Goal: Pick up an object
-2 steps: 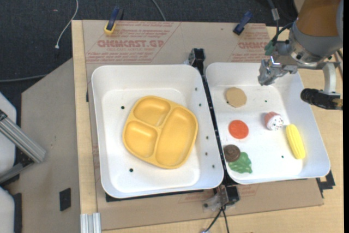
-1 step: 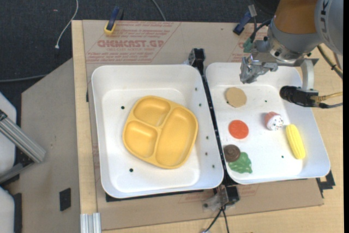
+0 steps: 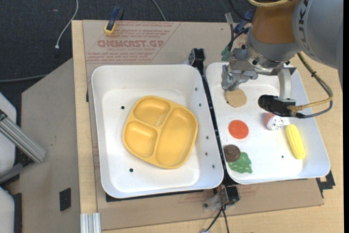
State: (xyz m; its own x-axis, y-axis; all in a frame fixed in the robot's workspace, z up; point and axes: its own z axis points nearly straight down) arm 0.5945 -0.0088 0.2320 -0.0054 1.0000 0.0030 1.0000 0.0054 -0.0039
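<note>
Camera view takes in both bins from above. Left bin (image 3: pixel 103 117): a yellow divided plate (image 3: pixel 160 131) lies near its middle, three compartments, nothing in them that I can make out.

Right bin (image 3: pixel 313 155): the loose objects are all here. Along its left edge, toward the near corner, sits a dark brown round piece (image 3: pixel 232 152) touching a green leafy piece (image 3: pixel 241 163). Just beyond them, further from the near edge, is a flat red-orange disc (image 3: pixel 238 129). Beyond that again, toward the far left corner, lies a tan round cookie-like disc (image 3: pixel 236 98). Toward the right edge are a small pink-and-white object (image 3: pixel 274 123), too small to identify, and a yellow corn cob (image 3: pixel 295 141) lying lengthwise near the right edge.

The gripper (image 3: pixel 233 82) hangs over the far left part of the right bin, directly above the tan disc and seemingly just at its far rim. Whether the claw is apart or together cannot be told from this angle; the wrist hides it.

Judged from this, nothing is lifted: every object rests on the bin floor. The approach looks made, with the tan disc the likely target. Closing on it and raising it remain.
</note>
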